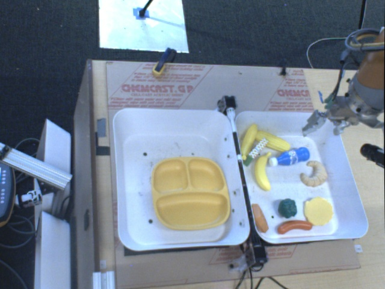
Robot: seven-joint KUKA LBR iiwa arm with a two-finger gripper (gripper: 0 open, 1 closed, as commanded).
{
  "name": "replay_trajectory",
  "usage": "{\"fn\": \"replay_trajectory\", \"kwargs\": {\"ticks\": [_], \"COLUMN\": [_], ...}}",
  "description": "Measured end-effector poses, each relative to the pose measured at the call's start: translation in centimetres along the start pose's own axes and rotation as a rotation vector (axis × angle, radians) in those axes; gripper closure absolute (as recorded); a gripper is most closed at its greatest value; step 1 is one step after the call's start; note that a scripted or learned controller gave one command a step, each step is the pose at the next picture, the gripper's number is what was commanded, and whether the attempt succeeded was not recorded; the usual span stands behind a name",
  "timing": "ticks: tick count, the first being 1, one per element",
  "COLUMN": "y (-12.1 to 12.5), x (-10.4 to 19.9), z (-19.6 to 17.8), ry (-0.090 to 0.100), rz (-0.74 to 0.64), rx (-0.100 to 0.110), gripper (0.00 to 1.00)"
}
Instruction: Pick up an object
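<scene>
Bananas (260, 150) catch the eye first, a loose cluster of yellow toy ones heaped at the back left of the right bin (352, 188), close to the divider where the two bins meet. Just beside them lies a blue and white bottle (291, 157) on its side, its white cap pointing toward the bananas. To the right of the bottle sits a pale, curled croissant (314, 173). Nearer the front edge there is a small dark green lump that looks like broccoli (287, 208), a flat yellow disc (318, 211) next to it, an orange-red sausage (295, 226) lying crosswise below both, and a short orange carrot-like piece (260, 218) near the divider.

Over in the left bin (135, 161) rests a yellow divided plate (190, 192) with three compartments, roughly in the middle, nothing in it.

Up at the far right corner the arm leans in, and the gripper (325, 125) hangs above the back right part of the right bin, well apart from the bananas and bottle. Its two fingers (312, 123) stand spread, with nothing between them. None of the toys is touched.

Behind the bins, a yellow and dark clamp (163, 62) sits on the board's back edge.
</scene>
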State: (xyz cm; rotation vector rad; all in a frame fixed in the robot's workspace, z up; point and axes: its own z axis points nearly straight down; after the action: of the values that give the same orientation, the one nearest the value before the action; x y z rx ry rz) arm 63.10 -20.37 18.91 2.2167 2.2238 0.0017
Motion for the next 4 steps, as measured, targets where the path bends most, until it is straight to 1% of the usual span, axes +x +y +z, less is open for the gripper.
{"fn": "replay_trajectory", "kwargs": {"ticks": [1, 2, 3, 4], "y": [-1.8, -4.0, -6.4, -6.3], "x": [9.9, 10.9, 12.1, 12.1], "z": [7.4, 10.4, 10.5, 9.4], "ry": [0.000, -0.001, 0.001, 0.001], "rz": [-0.001, 0.003, 0.002, 0.001], "rx": [0.001, 0.001, 0.002, 0.000], "gripper": [0.00, 0.00, 0.00, 1.00]}}
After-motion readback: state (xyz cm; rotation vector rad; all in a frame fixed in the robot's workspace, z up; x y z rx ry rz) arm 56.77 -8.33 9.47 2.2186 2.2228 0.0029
